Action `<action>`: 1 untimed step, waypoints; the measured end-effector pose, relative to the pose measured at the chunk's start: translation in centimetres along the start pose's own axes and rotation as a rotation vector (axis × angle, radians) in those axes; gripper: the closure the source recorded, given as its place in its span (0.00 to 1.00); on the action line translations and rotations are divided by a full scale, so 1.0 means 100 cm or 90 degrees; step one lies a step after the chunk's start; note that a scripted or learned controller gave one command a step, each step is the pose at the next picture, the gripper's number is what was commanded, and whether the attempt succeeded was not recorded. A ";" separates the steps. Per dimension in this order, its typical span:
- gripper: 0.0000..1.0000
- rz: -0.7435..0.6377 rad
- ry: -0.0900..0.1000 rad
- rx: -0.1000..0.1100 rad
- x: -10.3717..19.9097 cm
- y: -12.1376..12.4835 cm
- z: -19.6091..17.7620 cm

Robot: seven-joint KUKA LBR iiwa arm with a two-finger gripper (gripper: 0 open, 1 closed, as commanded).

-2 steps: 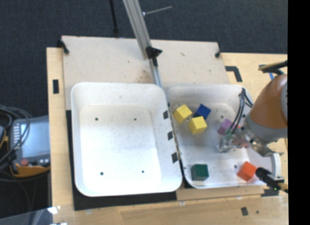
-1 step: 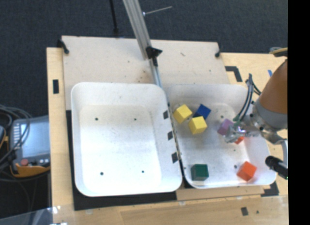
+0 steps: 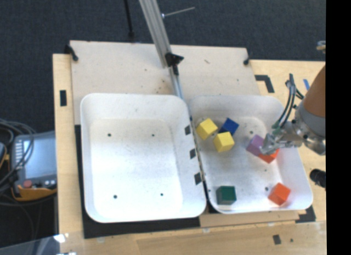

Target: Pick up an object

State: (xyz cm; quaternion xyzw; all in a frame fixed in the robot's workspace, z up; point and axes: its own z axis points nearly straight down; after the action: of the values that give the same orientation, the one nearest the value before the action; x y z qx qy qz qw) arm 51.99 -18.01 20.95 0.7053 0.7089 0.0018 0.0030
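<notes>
The counter (image 3: 63,139) is a pale wooden board, and two shallow white bins sit on it side by side, touching along their inner edges. The left bin (image 3: 137,158) is the larger-looking of the two, its floor speckled with dark marks. The right bin (image 3: 241,111) holds all the loose objects. A slanted metal rail (image 3: 153,21) crosses the top of the view and ends at a black clamp just above the seam between the bins.

The arm (image 3: 315,108) reaches in from the right edge, its orange band visible above the grey wrist, with cables looping beside it. Its hand (image 3: 271,147) is low over the right side of the right bin, right at a purple block (image 3: 254,145) and a red block (image 3: 267,157) that lie touching one another — whether the fingers are apart, together, or closed on either block cannot be told from this angle.

Near the bin's left-centre, two yellow cubes sit close together: one yellow cube (image 3: 207,129) toward the seam, the other yellow cube (image 3: 224,141) just beside it, lower right. A blue cube (image 3: 230,125) sits right behind them. A green cube (image 3: 225,194) rests near the front-left corner, and an orange cube (image 3: 279,193) near the front-right corner — well apart from each other.
</notes>
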 end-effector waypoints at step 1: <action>1.00 -0.002 0.002 0.002 0.043 0.018 -0.010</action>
State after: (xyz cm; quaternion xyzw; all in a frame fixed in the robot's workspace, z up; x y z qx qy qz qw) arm 53.80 -13.66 21.94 0.7044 0.7098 0.0014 0.0008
